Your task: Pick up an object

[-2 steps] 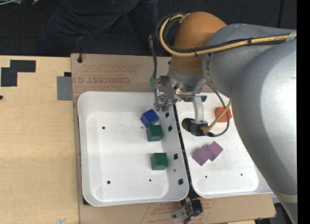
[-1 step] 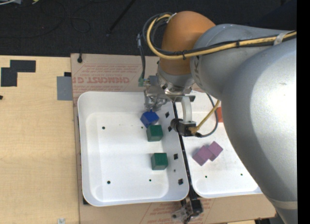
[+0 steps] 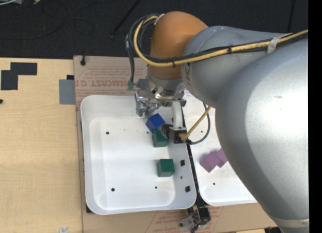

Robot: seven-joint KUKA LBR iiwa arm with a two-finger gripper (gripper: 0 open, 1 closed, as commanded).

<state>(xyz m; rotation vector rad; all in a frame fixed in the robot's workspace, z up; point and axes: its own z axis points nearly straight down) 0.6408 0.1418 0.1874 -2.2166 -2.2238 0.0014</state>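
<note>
- The end effector [image 3: 160,107] hangs low over the far part of the left bin [image 3: 95,176], just under the orange band [image 3: 173,35] of the arm.
- A blue block [image 3: 155,122] sits tilted right below the metal wrist parts. Whether it is pinched between the fingers or merely lies beside them cannot be told from this angle, and how far apart the fingers stand is likewise hidden by the wrist hardware.
- A green block [image 3: 160,138] lies touching the blue block on its near side, close to the wall the two bins share. It seems to rest on the bin floor.
- A second green block [image 3: 165,167] lies apart from these, nearer the front of the left bin, untouched.
- A purple block [image 3: 214,160] rests in the right bin [image 3: 221,197], partly hidden by the big grey arm link.
- Judged from this: the approach is done, since the end effector is down at the blue and green pair. A secure grasp is not shown, and no block is clearly lifted off the floor of the bin.
- Left to do, as I judge it: confirm a grip on one block, most likely the blue one, and raise it clear of the bin. The green block pressed against it could be dragged along or could spoil the grip.
- The counter [image 3: 35,141] beside the bins bears nothing the task needs.
</note>
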